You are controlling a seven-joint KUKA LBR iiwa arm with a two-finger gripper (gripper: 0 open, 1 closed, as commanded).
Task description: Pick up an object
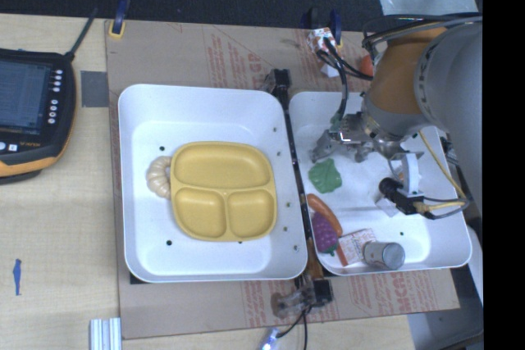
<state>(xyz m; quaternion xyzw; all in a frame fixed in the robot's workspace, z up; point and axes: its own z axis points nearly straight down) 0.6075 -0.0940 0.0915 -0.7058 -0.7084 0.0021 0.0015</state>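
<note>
- Far left, off the bins: teach pendant (29,112) on the bench, no part in the task.
- Left bin (139,176): yellow divided tray (223,190) lying flat near the middle; pale rounded object (157,175) touching the tray's left edge. Both untouched, well apart from the arm.
- Right bin (447,246), left part: green object (326,175) resting on the floor; below it an orange piece (322,213) and a purple piece (326,235) beside the bin's left wall; small printed packet (353,246) and a grey can (384,255) on its side at the near edge.
- Gripper (354,145) low over the right bin, just above and right of the green object; opening state cannot be told, nothing visibly held.
- Assessment: pick not yet accomplished; every candidate object at rest on a bin floor. Remaining, as judged: close on one object, likeliest the green one, and lift clear.
</note>
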